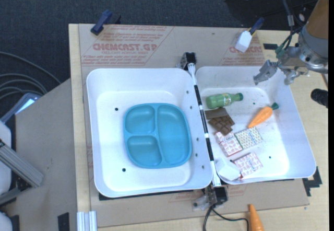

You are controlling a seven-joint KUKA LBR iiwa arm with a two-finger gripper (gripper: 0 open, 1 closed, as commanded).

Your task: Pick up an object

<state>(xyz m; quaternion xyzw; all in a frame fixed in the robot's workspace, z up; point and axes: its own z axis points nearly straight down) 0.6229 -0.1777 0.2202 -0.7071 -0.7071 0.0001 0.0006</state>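
Overhead view first: you see two shallow white bins side by side on the bench. Your left bin (99, 136) holds a light-blue plastic divided plate (156, 136) lying flat near its middle. Your right bin (297, 146) holds a green plastic bottle (223, 100) lying on its side near the divider, a brown chocolate-bar piece (219, 119) just below it, an orange toy carrot (261, 116) to their right, and two red-and-white patterned flat packets (241, 142) nearer the front edge. Your gripper (275, 71) hangs above the right bin's far edge, fingers spread with nothing between them, well apart from the carrot and bottle.
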